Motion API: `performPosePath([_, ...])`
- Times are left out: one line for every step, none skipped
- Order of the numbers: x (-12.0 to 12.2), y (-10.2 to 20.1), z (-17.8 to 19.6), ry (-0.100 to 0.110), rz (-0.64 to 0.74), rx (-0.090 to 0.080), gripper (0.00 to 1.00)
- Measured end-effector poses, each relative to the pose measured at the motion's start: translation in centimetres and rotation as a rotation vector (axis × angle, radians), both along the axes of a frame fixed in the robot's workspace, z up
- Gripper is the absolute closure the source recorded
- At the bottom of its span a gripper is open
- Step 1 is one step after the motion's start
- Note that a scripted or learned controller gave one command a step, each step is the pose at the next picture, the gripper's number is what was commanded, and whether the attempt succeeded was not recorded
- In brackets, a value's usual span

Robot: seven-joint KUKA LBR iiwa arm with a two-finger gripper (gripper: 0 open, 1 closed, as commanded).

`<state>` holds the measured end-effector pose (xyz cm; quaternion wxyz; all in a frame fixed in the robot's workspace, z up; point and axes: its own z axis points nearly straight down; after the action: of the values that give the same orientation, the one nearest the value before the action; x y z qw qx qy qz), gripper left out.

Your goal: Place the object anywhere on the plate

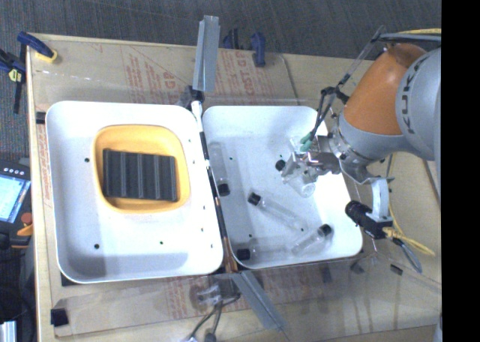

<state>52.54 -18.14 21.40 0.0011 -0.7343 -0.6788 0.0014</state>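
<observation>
A yellow plate (pixel 139 138) with a dark ridged insert (pixel 140 175) lies in the left bin (pixel 75 250). In the right bin (pixel 255 127) lie several clear tubes with black caps: one (pixel 274 210) in the middle, one (pixel 313 238) near the front right, and one (pixel 217 168) along the left wall. My gripper (pixel 299 169) hangs low over the right bin's right half, just above and right of the middle tube. Whether anything is in its grasp is not visible.
A black cap or small piece (pixel 244 253) sits at the right bin's front left corner. The grey arm with its orange band (pixel 382 93) covers the right bin's far right edge. Blue clamps (pixel 257 46) and a metal bar (pixel 205 54) stand behind the bins.
</observation>
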Motion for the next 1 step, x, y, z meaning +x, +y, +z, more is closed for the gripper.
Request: performPosePath([3.85,11.6,2.5,0.0,0.131,0.002,1.0])
